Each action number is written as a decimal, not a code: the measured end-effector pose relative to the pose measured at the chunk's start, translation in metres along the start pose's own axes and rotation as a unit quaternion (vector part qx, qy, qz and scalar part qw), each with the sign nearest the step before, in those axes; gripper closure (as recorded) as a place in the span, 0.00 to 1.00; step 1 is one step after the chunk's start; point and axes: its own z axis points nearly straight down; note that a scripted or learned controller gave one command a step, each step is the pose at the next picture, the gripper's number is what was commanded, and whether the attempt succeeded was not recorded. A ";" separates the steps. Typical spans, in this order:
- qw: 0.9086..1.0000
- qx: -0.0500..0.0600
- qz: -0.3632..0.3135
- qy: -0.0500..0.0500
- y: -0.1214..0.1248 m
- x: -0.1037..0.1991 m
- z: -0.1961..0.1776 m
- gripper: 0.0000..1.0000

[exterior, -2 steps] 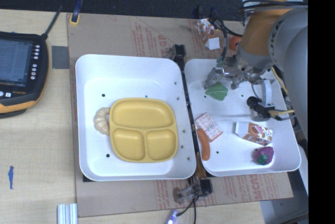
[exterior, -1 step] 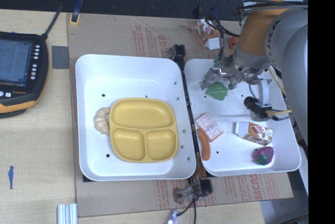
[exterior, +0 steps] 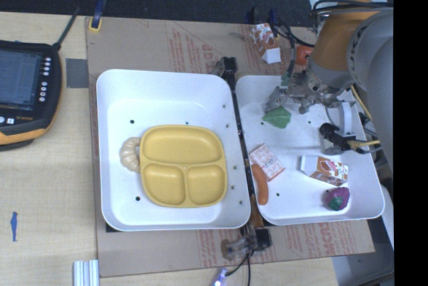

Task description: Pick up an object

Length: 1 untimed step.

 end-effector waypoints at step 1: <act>1.000 0.002 -0.002 0.000 0.000 0.017 0.000 0.00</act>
